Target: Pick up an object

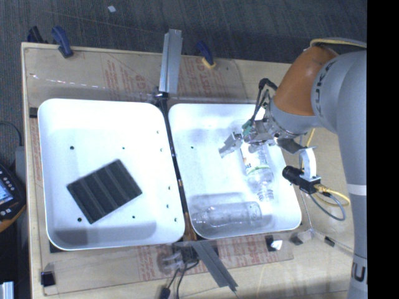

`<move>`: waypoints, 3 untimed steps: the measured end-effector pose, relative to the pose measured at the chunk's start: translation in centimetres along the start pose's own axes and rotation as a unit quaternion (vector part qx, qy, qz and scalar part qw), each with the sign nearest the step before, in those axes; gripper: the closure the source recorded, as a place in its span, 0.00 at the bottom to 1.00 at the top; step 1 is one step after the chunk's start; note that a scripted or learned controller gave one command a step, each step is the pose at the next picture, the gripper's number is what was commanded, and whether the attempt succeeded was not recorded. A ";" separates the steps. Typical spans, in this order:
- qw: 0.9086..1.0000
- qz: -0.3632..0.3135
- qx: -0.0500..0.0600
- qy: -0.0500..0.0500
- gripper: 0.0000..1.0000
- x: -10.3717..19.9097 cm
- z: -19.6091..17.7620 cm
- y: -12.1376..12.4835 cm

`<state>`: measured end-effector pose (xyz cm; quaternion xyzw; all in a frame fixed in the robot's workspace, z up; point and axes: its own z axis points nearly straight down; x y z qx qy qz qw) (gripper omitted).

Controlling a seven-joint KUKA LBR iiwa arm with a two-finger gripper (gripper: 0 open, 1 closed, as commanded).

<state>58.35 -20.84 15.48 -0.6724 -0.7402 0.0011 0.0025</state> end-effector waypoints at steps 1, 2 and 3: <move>1.000 0.000 0.000 0.000 0.00 0.0 0.0 0.0; 1.000 0.000 0.000 0.000 0.00 0.0 0.0 0.0; 0.997 -0.080 -0.003 -0.002 0.00 -0.6 -4.0 4.8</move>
